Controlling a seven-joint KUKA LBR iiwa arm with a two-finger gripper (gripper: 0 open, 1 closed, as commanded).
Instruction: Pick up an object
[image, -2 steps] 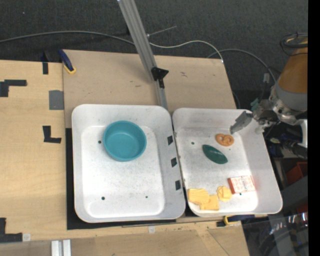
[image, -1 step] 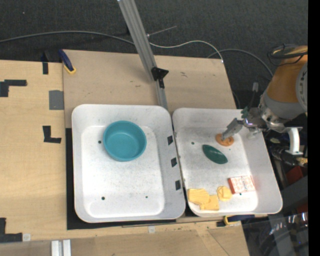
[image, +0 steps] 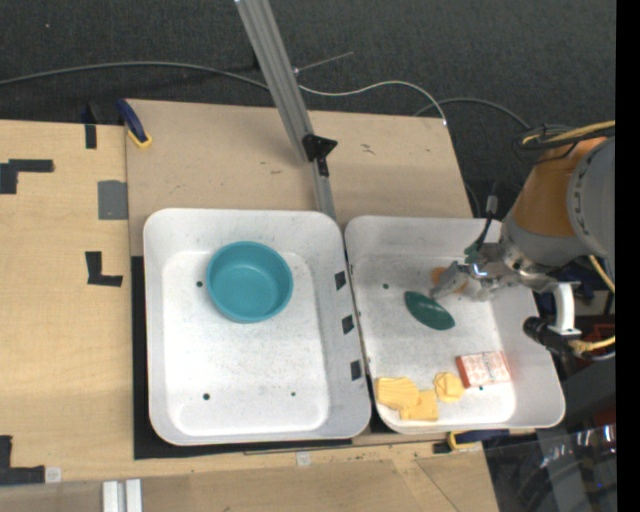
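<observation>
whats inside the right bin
The right bin holds a dark green oval piece, yellow pieces and a red-and-white packet. The gripper covers part of its floor.

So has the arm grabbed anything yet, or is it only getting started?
Nothing looks picked up yet. The gripper is low in the right bin, beside the dark green piece. The yellow pieces, the red and white packet and the blue bowl lie untouched. Grasping and lifting remain.
</observation>
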